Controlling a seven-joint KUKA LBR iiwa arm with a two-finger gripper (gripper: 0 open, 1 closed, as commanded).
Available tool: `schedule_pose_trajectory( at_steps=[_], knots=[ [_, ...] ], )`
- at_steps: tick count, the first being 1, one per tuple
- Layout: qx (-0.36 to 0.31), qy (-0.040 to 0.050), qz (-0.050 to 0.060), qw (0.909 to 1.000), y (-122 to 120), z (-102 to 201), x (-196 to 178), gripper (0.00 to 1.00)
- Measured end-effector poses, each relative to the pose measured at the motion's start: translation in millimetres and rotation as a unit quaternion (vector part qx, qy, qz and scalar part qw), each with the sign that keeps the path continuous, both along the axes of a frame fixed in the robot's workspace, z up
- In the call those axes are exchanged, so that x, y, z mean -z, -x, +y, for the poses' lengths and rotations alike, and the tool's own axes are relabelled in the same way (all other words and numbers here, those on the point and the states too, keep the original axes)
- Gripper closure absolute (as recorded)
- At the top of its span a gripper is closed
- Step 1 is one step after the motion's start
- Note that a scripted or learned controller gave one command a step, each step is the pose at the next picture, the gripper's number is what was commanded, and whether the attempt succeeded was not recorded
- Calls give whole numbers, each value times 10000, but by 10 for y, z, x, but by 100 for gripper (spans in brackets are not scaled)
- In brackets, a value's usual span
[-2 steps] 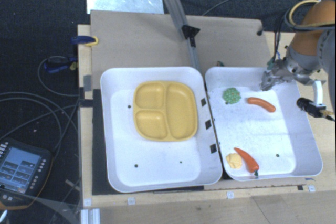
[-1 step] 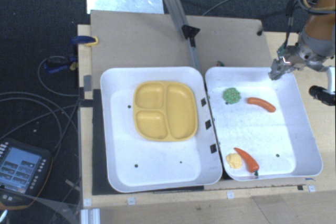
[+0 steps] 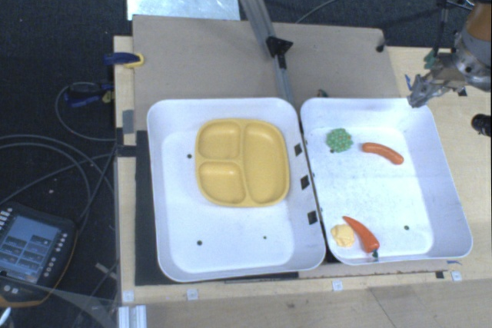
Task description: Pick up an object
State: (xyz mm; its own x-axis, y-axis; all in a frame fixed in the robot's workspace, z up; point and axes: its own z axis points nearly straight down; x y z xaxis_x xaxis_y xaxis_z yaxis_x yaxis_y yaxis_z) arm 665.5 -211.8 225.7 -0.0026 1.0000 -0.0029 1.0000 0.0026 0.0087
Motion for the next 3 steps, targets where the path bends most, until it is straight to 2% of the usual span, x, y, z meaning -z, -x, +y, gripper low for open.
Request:
schedule_pose_trajectory(
  at_steps=[1, 3],
  knots=[
    [-18, 0, 0, 10000, -56, -60, -479, 100],
    [-39, -23, 47, 10000, 195, 1051, -227, 100]
  ],
)
